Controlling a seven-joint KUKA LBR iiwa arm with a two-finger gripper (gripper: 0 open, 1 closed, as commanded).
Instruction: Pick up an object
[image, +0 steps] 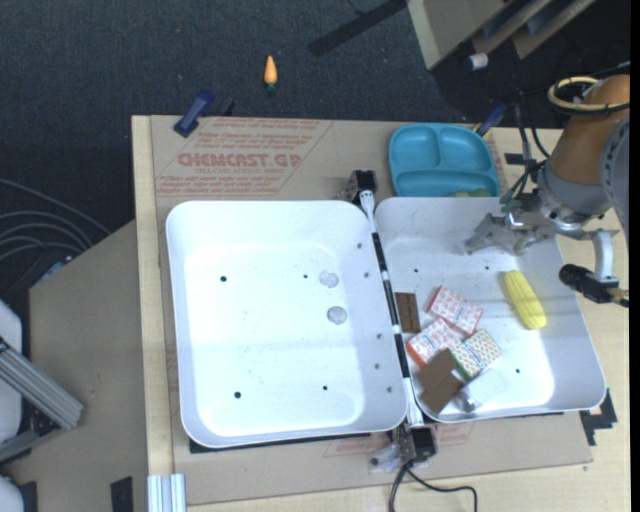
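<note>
The claw (505, 232) hangs over the upper part of the right bin (570, 385), fingers spread wide with nothing between them, so the pick looks not yet begun. The things to choose from lie lower in that bin: a yellow corn cob (524, 299) just below the claw, patterned packets (454, 326) and a brown block (438, 381) toward the lower middle of the frame. Reaching down, closing and lifting all remain
</note>
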